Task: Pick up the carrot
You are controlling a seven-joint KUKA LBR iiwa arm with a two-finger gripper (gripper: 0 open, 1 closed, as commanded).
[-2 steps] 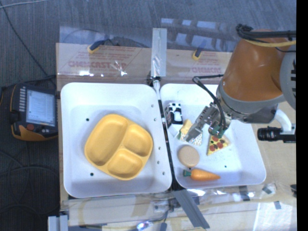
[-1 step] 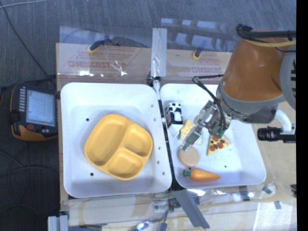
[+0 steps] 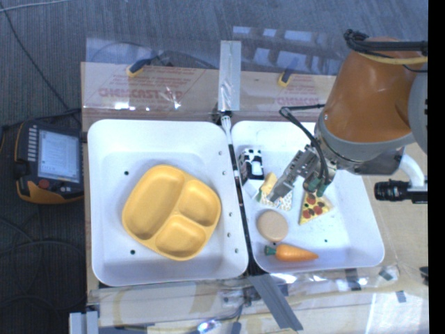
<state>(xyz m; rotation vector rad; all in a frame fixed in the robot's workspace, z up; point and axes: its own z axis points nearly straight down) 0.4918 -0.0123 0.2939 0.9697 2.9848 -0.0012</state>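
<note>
The carrot (image 3: 296,254), orange with a small green top at its left end, lies flat near the front wall of the right bin (image 3: 361,214). My gripper (image 3: 301,185) hangs over the middle of that bin, above and behind the carrot and well apart from it. It is open with nothing between its fingers, close over a yellow cheese wedge (image 3: 268,184) and a pizza slice (image 3: 314,208).
A round tan bun (image 3: 272,224) sits just behind the carrot's green end. A black-and-white item (image 3: 252,163) lies at the right bin's back left. The left bin (image 3: 104,152) holds a yellow divided plate (image 3: 144,195). A tablet (image 3: 49,160) lies left of the bench.
</note>
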